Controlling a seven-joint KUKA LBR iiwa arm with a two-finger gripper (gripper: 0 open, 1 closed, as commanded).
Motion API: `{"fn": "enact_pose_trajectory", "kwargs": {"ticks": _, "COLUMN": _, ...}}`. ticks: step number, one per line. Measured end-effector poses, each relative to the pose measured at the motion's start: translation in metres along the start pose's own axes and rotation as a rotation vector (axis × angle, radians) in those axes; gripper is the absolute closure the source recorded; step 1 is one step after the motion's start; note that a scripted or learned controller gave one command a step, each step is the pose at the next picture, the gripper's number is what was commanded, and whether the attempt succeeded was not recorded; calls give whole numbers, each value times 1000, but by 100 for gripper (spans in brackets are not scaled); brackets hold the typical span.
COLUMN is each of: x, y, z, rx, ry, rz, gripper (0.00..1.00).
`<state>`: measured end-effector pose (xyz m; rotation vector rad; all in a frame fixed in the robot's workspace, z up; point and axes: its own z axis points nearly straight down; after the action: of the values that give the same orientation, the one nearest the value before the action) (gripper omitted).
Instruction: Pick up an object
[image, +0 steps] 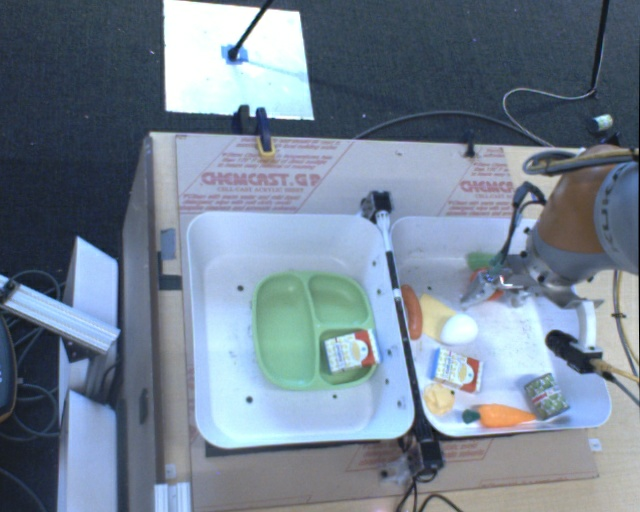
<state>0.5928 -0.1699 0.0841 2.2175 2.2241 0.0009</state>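
My gripper (487, 290) hangs low over the back half of the right bin (575, 420), reaching in from the right. Just left of it and nearer the front lie a white egg (460, 328) and a yellow wedge (434, 311). A red sausage (411, 312) rests against the bin's left wall. Something small, green and orange (485, 262), lies right behind the gripper. Toward the front sit a small carton (456, 369), a yellow piece (438, 400), a carrot (505, 414) and a green can (546, 395).
The left bin (220, 300) bears a green divided plate (290, 330) with a second small carton (350, 351) in its front right compartment. A rail (395, 300) divides the two bins. A black part (568, 350) juts over the right bin's right side.
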Motion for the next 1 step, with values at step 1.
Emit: {"fn": "enact_pose_trajectory", "kwargs": {"ticks": 1, "x": -1, "y": 1, "z": -11, "rx": -1, "ry": -1, "rz": -1, "gripper": 100}}
